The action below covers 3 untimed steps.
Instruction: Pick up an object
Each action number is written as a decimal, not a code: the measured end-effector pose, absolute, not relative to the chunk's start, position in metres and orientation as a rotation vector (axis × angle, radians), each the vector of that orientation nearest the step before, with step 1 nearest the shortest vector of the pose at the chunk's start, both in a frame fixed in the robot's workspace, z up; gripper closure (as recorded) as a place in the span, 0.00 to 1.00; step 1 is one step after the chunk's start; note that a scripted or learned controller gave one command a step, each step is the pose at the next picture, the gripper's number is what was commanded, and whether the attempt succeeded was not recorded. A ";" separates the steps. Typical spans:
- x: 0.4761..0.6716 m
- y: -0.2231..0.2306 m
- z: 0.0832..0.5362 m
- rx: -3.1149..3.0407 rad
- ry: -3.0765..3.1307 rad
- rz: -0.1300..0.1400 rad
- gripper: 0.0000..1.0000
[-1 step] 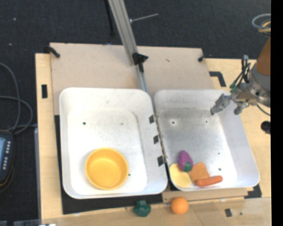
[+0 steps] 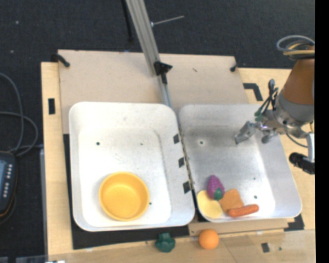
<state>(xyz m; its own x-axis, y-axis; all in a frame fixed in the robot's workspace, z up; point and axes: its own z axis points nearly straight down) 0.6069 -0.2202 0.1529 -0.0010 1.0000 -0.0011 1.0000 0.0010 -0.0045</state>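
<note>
A single fixed camera looks down at a slant from above the tabletop (image 2: 219, 73), set back far enough to take in both white bins (image 2: 88, 119) side by side, the dark floor around them and a metal pole (image 2: 145, 29) rising at the far edge. The arm (image 2: 299, 92) enters from the right.

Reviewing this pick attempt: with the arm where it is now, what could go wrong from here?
1. The purple toy, orange piece, red carrot-like piece and pale yellow disc crowd the right bin's near edge, so a grasp may nudge neighbours or catch two.
2. The gripper is open near the far right side, well away from that cluster; a straight descent likely closes on nothing.
</note>
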 end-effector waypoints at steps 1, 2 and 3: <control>0.607 -0.221 0.103 -2.222 -2.222 0.003 0.00; 0.608 -0.222 0.115 -2.224 -2.225 -0.001 1.00; 0.611 -0.217 0.161 -2.222 -2.229 -0.005 1.00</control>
